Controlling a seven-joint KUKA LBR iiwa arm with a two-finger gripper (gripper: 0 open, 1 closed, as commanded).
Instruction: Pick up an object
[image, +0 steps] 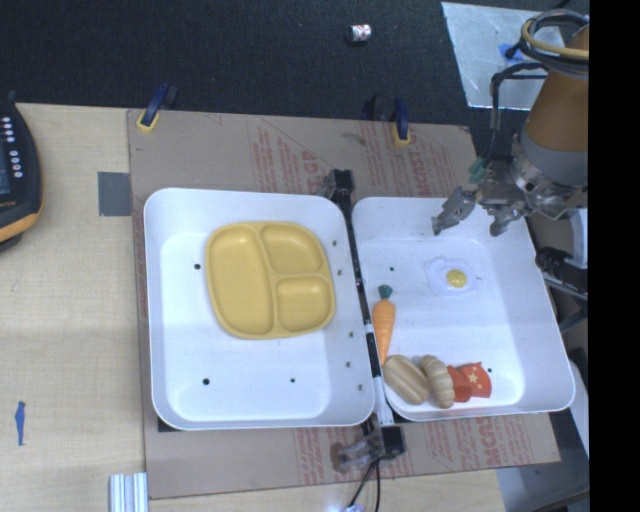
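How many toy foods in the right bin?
4: fried egg mid-bin; carrot at the left wall; bread rolls and a red piece along the near edge. None look hidden.

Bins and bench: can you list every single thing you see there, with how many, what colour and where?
white bins: 2, white, side by side on the bench
divided plate: 1, yellow, three compartments, in the left bin
toy carrot: 1, orange with green top, left edge of the right bin
toy fried egg: 1, white with yellow yolk, middle of the right bin
bread rolls: 2, tan, front of the right bin, side by side
red toy: 1, red, beside the rolls; too small to identify
clamps: 2, blue and yellow, back edge of the cardboard
gripper: 1, grey, fingers spread open above the back of the right bin, holding nothing
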